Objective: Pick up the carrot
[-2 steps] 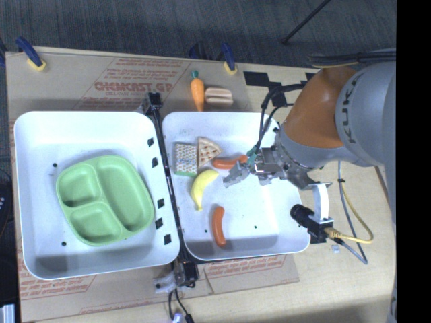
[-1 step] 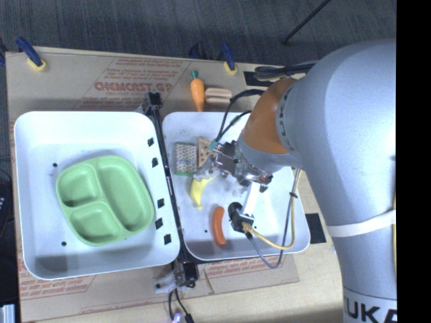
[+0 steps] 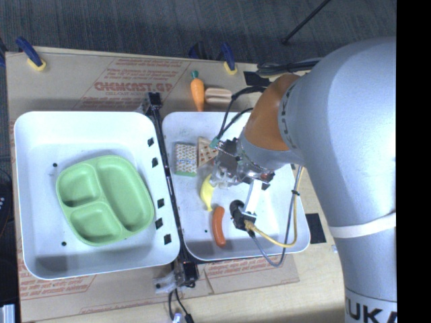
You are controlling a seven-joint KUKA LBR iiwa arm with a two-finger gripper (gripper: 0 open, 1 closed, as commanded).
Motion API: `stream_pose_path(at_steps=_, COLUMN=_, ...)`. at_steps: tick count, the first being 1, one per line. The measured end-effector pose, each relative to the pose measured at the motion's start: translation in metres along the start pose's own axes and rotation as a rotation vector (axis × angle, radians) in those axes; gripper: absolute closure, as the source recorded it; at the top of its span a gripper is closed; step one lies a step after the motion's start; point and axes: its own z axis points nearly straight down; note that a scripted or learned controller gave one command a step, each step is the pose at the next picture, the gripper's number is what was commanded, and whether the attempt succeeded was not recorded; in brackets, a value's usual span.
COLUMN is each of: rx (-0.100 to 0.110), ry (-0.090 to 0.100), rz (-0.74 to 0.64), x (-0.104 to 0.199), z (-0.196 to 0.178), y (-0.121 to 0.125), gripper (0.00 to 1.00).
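The carrot (image 3: 196, 91), orange with a green top, lies outside the bins on the cardboard just beyond the right bin's far rim, next to a beige block (image 3: 217, 97). My gripper (image 3: 224, 172) hangs low inside the right bin (image 3: 286, 231), well in front of the carrot. It is right beside a yellow banana (image 3: 207, 194) and a tan wedge-shaped piece (image 3: 207, 150). The wrist and cables hide the gripper's tip. Nothing can be seen held in it.
The right bin also holds a patterned square packet (image 3: 185, 158) and a red sausage (image 3: 219, 226) near the front. A green divided plate (image 3: 102, 199) lies in the left bin (image 3: 27, 180). The grey arm covers the view's right side.
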Motion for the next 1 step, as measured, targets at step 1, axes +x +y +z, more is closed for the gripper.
stream_pose_path(at_steps=1, rx=0.005, ry=-0.008, rz=0.064, x=0.0625, z=-0.0781, y=-0.0938, gripper=1.0)
